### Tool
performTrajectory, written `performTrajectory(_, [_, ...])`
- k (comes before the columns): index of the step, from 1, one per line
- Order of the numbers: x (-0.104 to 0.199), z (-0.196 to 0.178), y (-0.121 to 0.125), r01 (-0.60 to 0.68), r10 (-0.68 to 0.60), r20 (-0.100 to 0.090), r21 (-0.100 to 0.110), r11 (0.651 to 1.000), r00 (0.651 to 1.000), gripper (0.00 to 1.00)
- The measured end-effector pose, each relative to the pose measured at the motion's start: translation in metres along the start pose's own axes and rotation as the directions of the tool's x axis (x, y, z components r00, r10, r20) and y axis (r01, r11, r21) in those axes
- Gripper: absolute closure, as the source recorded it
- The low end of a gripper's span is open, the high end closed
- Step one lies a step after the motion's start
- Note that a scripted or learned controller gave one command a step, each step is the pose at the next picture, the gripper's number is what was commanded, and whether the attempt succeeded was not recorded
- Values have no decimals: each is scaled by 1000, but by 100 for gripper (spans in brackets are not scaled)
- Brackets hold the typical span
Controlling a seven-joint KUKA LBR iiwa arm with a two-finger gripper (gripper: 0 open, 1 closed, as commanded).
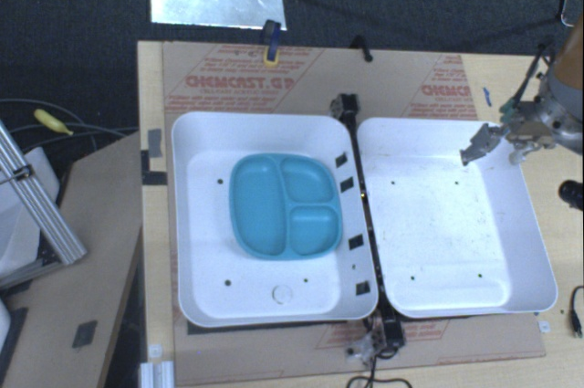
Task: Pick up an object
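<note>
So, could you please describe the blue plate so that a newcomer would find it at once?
Start at the two white bins side by side and take the left bin. The blue divided plate lies flat at its middle. It has three compartments and is the bin's one coloured thing.

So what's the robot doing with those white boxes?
The arm's gripper is over the top right corner of the right bin, with nothing seen between its fingers. A blue plate with three sections lies flat in the left bin, far from the gripper. Nothing has been picked up yet.
</note>
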State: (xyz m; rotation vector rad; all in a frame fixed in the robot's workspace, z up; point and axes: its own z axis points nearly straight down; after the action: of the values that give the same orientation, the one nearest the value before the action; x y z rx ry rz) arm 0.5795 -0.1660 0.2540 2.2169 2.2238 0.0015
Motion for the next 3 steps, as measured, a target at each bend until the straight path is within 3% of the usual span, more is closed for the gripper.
performTrajectory(1, [-5,133,-61,-5,5,-4,16,1000,1000,0])
performTrajectory(2, [-36,171,-82,-5,5,0,2,1000,1000,0])
performTrajectory(3, [34,169,-43,7,-7,-3,-3,1000,1000,0])
